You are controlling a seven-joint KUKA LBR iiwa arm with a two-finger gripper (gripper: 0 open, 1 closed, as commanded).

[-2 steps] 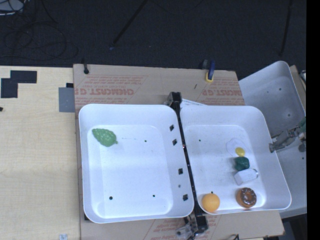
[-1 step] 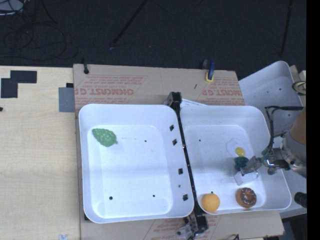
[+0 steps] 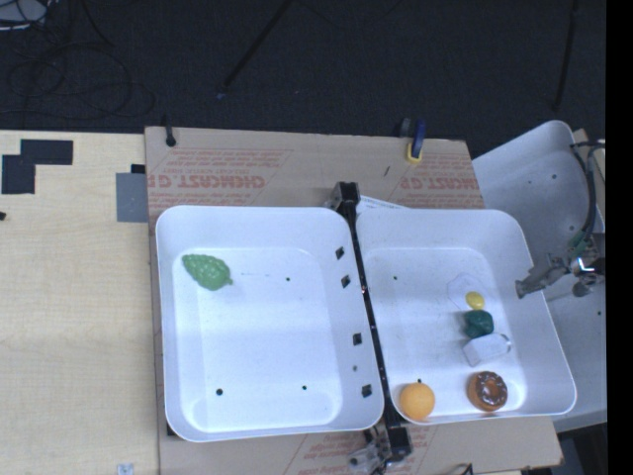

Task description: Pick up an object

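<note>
The gripper (image 3: 550,276) hangs over the right rim of the right bin (image 3: 425,234), carrying nothing; how wide it stands cannot be told at this blurred edge. The pick seems not yet begun. The nearest candidates, a yellow piece (image 3: 475,301), a dark green block (image 3: 480,323) and a doughnut (image 3: 487,391), crowd that bin's near right corner, so the next move likely calls for a reach inward and down onto one of them.

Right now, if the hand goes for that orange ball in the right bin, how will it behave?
The orange ball looks round and smooth, so it probably rolls away if nudged. It sits near the right bin front rim beside the divider, which may stop it and crowd the fingers. Its rounded sides could slip from a pinch.
</note>
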